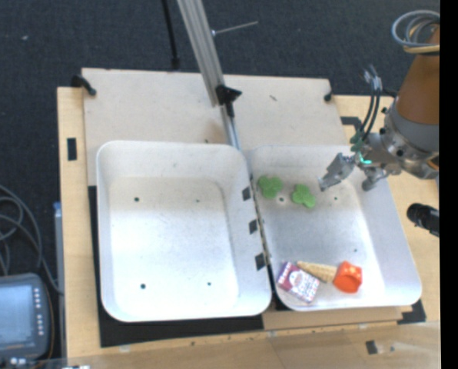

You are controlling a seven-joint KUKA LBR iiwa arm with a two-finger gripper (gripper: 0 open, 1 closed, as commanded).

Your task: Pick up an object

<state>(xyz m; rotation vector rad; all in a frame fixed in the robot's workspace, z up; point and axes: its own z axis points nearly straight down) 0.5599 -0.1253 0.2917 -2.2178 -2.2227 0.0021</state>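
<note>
The right bin (383, 237) holds two green pieces, one (270, 186) near its left wall and another (304, 197) just to the right of it. Near the bin's front lie a purple-and-white packet (298, 282), a tan cone (316, 269) and an orange-red piece (349, 277). My gripper (353, 174) hangs over the bin's far right part, open, its two grey fingers (335, 171) spread with nothing between them. It is to the right of the second green piece and apart from it.
The left bin (175, 229) stands beside the right one. A slanted metal pole (202, 41) rises from the back between the bins. A screen (14, 317) and cables lie on the floor at the left.
</note>
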